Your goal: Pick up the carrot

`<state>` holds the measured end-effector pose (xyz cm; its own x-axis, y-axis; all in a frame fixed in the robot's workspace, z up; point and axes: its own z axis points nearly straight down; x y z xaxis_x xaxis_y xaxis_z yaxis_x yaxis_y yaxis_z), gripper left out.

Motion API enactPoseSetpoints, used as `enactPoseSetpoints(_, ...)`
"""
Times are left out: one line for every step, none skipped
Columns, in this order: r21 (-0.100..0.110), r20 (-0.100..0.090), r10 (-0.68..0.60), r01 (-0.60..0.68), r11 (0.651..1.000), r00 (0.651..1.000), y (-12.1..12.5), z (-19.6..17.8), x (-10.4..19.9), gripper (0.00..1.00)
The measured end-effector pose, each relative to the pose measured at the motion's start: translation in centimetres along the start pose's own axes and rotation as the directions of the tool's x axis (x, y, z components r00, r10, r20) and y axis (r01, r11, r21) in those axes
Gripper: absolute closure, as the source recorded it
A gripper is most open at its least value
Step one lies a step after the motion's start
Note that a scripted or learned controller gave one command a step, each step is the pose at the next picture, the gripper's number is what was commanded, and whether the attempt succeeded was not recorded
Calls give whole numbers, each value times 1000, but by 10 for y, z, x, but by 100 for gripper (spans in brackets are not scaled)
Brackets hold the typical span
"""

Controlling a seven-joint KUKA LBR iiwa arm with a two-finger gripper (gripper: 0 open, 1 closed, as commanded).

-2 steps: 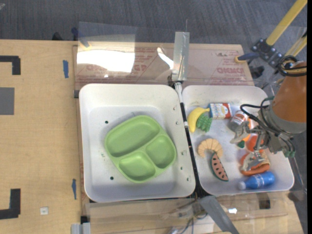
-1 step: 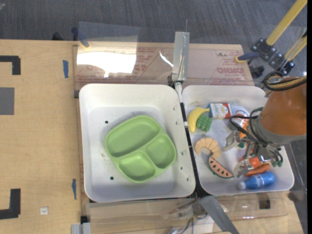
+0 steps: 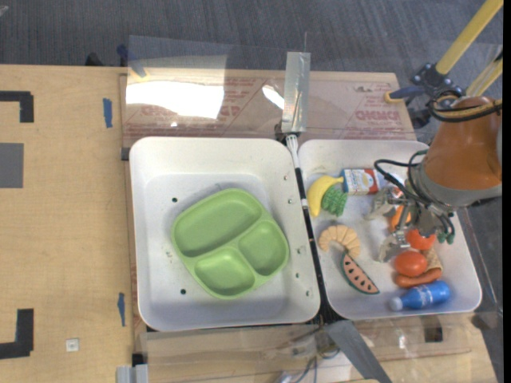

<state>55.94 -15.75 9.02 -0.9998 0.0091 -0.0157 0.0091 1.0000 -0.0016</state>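
Cannot tell the claw's (image 3: pixel 402 223) grip; poised low in the right bin (image 3: pixel 467 294), toward its 3 o'clock side. Leftward first: green divided plate (image 3: pixel 230 242) centred in the left bin (image 3: pixel 152 174). Then banana (image 3: pixel 321 191), croissant (image 3: pixel 340 238), watermelon slice (image 3: pixel 359 274). Carrot (image 3: pixel 416 277) at 5 o'clock of the right bin, under a tomato (image 3: pixel 411 262), above a blue bottle (image 3: pixel 421 296).

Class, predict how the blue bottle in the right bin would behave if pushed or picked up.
The blue bottle lies on its side, so a push would probably roll it. It looks like a small toy, so it is likely light. Its smooth, rounded body may be slippery to grasp.
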Motion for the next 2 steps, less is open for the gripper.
enactPoseSetpoints(2, 15, -2, 2, 1000, 1000, 1, -14, -5, 100)
enactPoseSetpoints(2, 13, -2, 2, 1000, 1000, 1, -13, -4, 0)
